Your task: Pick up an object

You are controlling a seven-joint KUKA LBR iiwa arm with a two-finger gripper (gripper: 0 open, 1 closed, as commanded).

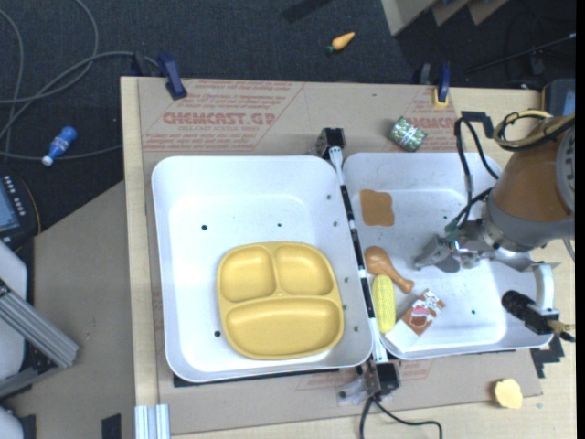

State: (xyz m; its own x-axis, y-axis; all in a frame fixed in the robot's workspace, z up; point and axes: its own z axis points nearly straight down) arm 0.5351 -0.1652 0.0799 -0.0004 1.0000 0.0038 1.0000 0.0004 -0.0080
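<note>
Toys crowd the right white bin's [475, 335] left edge: a brown plastic drumstick [387, 268], a yellow corn cob [383, 303], a red-and-white printed packet [422, 312], print unreadable. I read "CHEMCAST GP" on the brown board [219, 110]. I see the gripper [437, 255] mid-bin, grip unclear.

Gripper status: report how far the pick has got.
Done: the arm has reached into the right bin, with the gripper low over its floor. In hand: nothing visible. Left: the grasp and lift; the drumstick, corn cob, brown square and small packet lie untouched.
</note>
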